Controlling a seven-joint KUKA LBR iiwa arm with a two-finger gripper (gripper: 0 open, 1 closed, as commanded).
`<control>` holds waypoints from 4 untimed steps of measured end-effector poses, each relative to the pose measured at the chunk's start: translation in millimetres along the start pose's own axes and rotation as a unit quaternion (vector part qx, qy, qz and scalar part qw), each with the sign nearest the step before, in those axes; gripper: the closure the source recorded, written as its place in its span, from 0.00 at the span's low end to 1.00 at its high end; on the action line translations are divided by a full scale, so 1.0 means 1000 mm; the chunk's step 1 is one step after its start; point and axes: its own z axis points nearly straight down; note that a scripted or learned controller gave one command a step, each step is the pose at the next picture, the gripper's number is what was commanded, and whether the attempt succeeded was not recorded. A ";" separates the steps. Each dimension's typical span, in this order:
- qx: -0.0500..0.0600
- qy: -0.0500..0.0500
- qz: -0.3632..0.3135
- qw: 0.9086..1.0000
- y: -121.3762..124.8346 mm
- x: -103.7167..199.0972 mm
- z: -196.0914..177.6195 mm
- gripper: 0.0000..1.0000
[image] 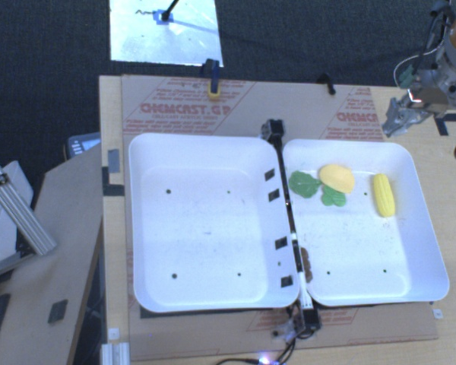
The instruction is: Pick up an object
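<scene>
two white bins [205, 226] on brown board [182, 105]

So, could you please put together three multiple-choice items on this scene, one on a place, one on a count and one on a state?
1. Where do the toy items lie?
A. In the left bin
B. In the right bin
C. On the cardboard beyond the bins

2. How many yellow items are in that bin?
A. One
B. Two
C. Four

3. Where is the gripper relative to the items?
A. Closed around the corn
B. Pressed on the green pieces
C. Off beyond the bin's far right corner, touching none of them

Answers:
1 B: the yellow corn, yellow lemon-like piece and green pieces lie in the right bin.
2 B: the corn and the rounded piece.
3 C: the gripper sits over the bench past the rim.
</scene>
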 end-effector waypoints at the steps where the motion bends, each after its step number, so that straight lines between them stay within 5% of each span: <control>1: 0.000 -0.001 0.001 1.000 0.066 -0.033 0.025 1.00; 2: -0.007 -0.003 0.001 1.000 0.067 -0.061 -0.148 1.00; 3: 0.001 0.000 0.003 1.000 0.022 -0.099 -0.171 1.00; 4: 0.010 0.004 -0.001 1.000 -0.049 -0.028 -0.018 1.00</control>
